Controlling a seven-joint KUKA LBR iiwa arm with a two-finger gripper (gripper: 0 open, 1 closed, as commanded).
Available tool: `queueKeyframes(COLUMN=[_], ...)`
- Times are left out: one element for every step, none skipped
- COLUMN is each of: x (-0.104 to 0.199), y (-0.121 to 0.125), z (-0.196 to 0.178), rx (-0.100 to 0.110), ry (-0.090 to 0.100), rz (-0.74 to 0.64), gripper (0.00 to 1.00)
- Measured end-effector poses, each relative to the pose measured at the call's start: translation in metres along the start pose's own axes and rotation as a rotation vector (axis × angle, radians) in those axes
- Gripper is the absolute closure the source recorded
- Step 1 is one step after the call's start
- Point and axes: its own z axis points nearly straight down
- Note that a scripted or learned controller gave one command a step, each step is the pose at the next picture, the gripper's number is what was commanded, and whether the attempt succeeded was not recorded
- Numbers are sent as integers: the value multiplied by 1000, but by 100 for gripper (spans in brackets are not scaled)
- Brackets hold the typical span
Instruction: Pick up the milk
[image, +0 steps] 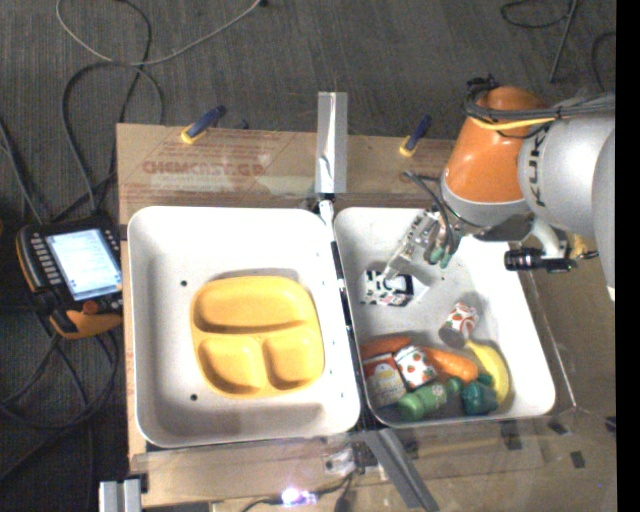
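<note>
Milk carton (387, 287), black-and-white cow pattern, is seen lying in the right bin (530, 345), approx. centre-left of its floor, not yet lifted. Gripper (424, 243) is positioned just beside it at approx. 1 o'clock, above the bin floor; whether it is spread or pressed together cannot be told, and nothing is seen pinched. Task is judged early: descent, grasp and lift are all left. At 4 o'clock from the carton a small red-and-white can (459, 321) is found, apart from it. At 5–6 o'clock, toy food is crowded along the near wall: carrot (443, 361), banana (492, 368), green items. Approach to the carton appears unobstructed. Left bin (160, 330) is occupied by a yellow compartment tray (258, 332).
</note>
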Motion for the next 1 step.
queueKeyframes(x=[22], y=[-87], z=[-59], rx=[20], ry=[22], rz=[-99], gripper=[100])
